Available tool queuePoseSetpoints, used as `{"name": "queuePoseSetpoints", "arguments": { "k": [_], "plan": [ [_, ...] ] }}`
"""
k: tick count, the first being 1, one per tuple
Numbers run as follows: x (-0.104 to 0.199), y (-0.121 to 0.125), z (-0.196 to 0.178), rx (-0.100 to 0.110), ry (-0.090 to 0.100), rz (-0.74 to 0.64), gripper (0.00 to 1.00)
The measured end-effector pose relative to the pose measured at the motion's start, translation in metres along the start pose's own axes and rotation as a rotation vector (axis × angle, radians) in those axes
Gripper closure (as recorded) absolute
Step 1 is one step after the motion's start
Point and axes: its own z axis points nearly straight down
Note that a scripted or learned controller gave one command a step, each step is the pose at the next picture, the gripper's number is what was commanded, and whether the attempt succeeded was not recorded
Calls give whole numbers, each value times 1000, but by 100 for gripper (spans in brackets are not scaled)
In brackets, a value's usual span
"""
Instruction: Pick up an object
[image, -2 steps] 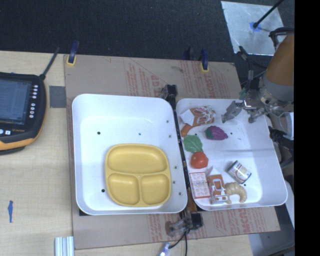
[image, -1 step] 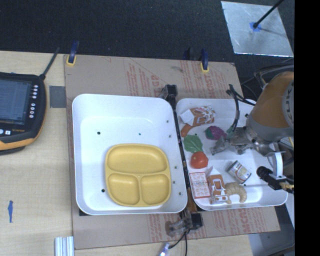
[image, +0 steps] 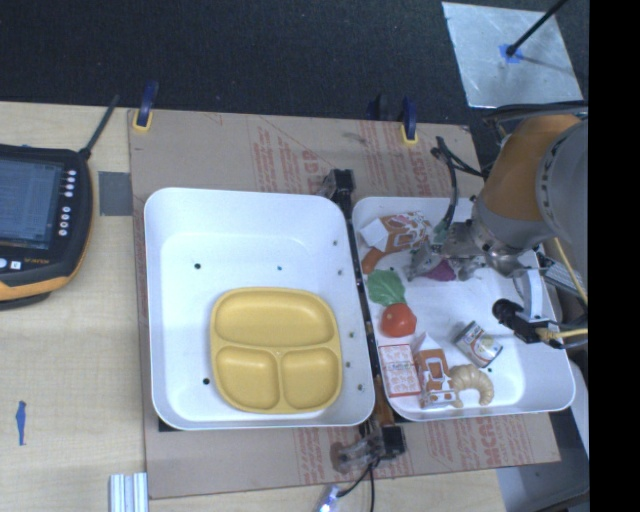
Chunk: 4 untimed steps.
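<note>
Purple object sits in the upper part of the right bin, touching or just under my jaws, on their lower-left side. Its long axis seems to run left-right, but it is too blurred to say which way it points. Whether my jaws are apart I cannot tell.

Arm enters from the right edge of the camera view, grey body with the orange band uppermost, bent down and leftward toward the bench. Wrist sits low, with cabling looped above it. Gripper points left at the end of the wrist; its 2 fingers are too blurred to read.
</note>
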Motion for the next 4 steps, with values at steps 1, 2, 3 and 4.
{"name": "queuePoseSetpoints", "arguments": {
  "k": [1,2,3,4],
  "plan": [
    [35,41,2,22,-3,0,0],
    [36,41,-8,26,-1,-4,100],
    [-23,-35,-36,1,-2,1,100],
    [-22,-35,-36,1,-1,0,0]
  ]
}}
